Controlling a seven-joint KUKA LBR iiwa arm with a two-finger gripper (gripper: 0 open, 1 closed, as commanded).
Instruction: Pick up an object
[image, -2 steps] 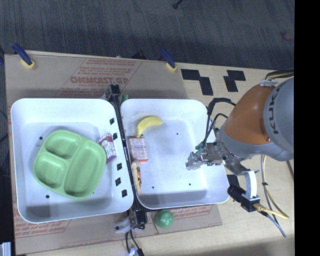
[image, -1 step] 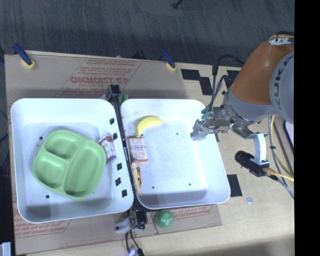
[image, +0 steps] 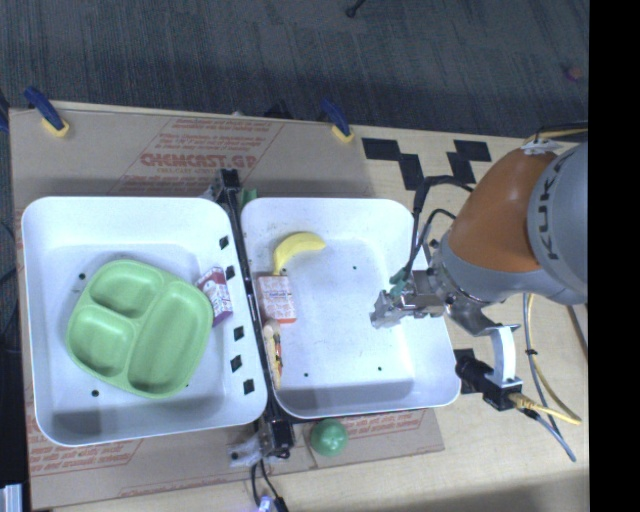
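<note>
Nearest, a green ball (image: 327, 436) sits on the surface outside the bins; the gripper (image: 392, 309), its opening unclear, holds nothing visible over the right bin (image: 340, 395); the banana (image: 296, 247), farther back, is unpicked.

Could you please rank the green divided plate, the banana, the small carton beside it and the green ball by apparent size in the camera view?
Largest to smallest:
1. green divided plate
2. banana and small carton, which look too alike to rank
3. green ball
</note>
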